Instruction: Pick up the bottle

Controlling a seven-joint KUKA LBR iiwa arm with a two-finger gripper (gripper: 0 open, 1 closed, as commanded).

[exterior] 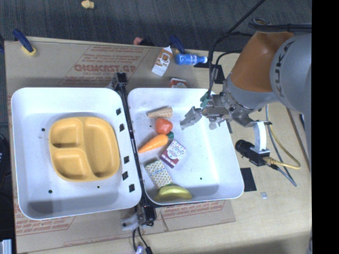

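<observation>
gripper (192,117) over right bin (222,163); blue bottle (186,60) on bench behind bins.

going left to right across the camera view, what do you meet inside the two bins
yellow divided plate in the left bin → in the right bin: orange carrot → small red-and-white carton → gripper over the bin's upper right part.

Pale wood desk (275,216) under even light, printed cardboard sheet (79,62) lying across it. Dark carpeted floor (159,9) at 12 o'clock, small yellow scrap (87,4) toward 11.
</observation>
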